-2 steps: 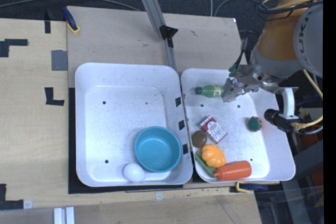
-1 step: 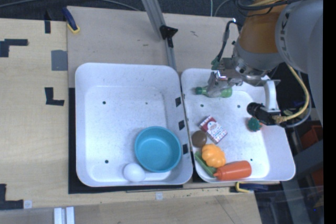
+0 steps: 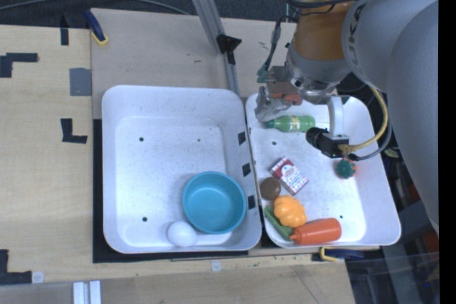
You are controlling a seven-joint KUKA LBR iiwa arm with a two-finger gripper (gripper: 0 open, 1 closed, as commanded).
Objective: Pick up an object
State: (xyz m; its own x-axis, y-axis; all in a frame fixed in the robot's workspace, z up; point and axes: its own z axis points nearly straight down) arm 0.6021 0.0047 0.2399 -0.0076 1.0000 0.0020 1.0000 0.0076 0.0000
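My gripper [image 3: 269,109] hangs over the far left corner of the right bin [image 3: 377,221], under the grey arm with its orange band. A green bottle [image 3: 292,124] lies on its side just right of the gripper tip, touching or nearly touching it. Nearer the front of this bin lie a red-and-white box [image 3: 289,175], a brown round piece [image 3: 269,188], an orange pepper-like toy [image 3: 288,211], a red carrot-shaped toy [image 3: 315,231] and a green piece [image 3: 276,221]. A small teal ball [image 3: 345,168] sits toward the right.
The left bin [image 3: 142,153] holds a blue bowl [image 3: 213,201] and a white ball [image 3: 181,233] at its front. A slanted metal pole [image 3: 206,11] rises behind the bins. A black connector with a yellow cable [image 3: 326,142] hangs from the arm over the right bin.
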